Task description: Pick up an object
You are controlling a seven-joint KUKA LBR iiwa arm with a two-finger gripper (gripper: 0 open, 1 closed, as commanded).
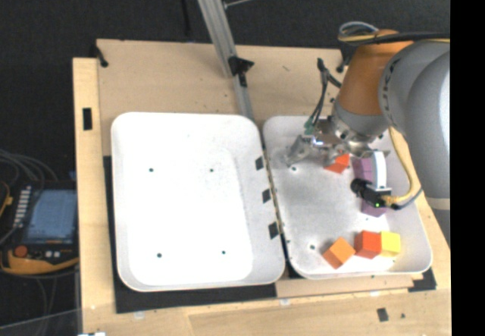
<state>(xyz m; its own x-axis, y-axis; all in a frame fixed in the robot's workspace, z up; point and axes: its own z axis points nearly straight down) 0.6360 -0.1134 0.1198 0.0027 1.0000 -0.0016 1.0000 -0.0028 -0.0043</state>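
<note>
My gripper (297, 152) hangs low over the back left part of the right bin (318, 205), with the wrist and its orange band (364, 84) rising behind it. A small orange-red piece (339, 164) lies just right of the gripper, partly under the wrist. A purple block (364, 170) sits beside that piece, and a bit of green (373, 210) shows below it. Along the bin's front lie an orange block (340, 252), a red block (369, 243) and a yellow block (391, 242), close together.
The left bin (189, 198) stands beside the right one, with dark clips (267, 194) on the rims between them. A slanted metal pole (220, 31) rises from the bench behind the bins. A cable (394, 194) loops off the wrist over the right bin.
</note>
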